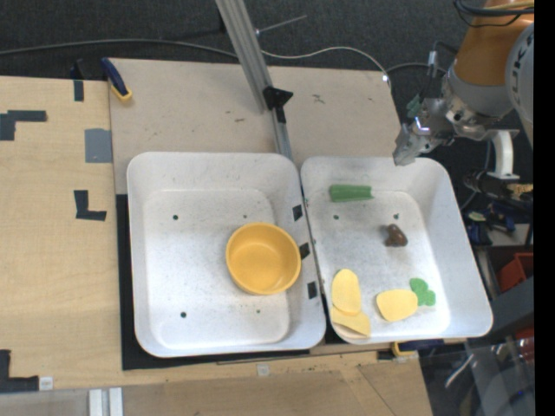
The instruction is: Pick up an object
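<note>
The right bin (pixel 451 224) holds a green block (pixel 349 193) near its far wall, a small brown lump (pixel 396 236) in the middle, and yellow flat pieces (pixel 347 291) (pixel 395 304) with a small green piece (pixel 423 292) near the front. A yellow bowl (pixel 263 257) sits in the left bin (pixel 156 232). My gripper (pixel 406 151) hangs above the far right corner of the right bin, apart from all the objects, with nothing seen between its fingers.
A slanted grey metal pole (pixel 251 50) crosses the back of the bench down to the gap between the bins. A blue and yellow tool (pixel 115 78) lies at the back left. Cables and gear crowd the right side.
</note>
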Controlling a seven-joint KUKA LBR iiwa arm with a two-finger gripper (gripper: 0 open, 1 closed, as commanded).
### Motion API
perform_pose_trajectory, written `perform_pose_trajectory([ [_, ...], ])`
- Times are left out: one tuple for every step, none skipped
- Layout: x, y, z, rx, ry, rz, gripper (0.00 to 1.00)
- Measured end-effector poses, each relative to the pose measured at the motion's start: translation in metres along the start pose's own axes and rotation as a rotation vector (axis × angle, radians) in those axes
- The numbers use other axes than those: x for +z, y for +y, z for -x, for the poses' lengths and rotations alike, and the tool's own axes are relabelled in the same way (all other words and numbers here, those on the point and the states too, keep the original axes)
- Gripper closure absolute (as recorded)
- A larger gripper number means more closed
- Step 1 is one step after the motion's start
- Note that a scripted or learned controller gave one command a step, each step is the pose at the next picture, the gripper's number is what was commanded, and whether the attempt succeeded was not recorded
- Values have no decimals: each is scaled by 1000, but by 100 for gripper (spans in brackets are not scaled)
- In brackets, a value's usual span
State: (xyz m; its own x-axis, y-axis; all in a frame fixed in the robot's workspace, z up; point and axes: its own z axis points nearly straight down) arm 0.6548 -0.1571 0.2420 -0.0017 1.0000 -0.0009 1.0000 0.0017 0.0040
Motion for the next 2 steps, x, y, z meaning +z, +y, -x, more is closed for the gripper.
perform_pose_trajectory([
  [-54,1,0,0,0,1,100],
  [-52,-14,-50,-4,2,-6,100],
])
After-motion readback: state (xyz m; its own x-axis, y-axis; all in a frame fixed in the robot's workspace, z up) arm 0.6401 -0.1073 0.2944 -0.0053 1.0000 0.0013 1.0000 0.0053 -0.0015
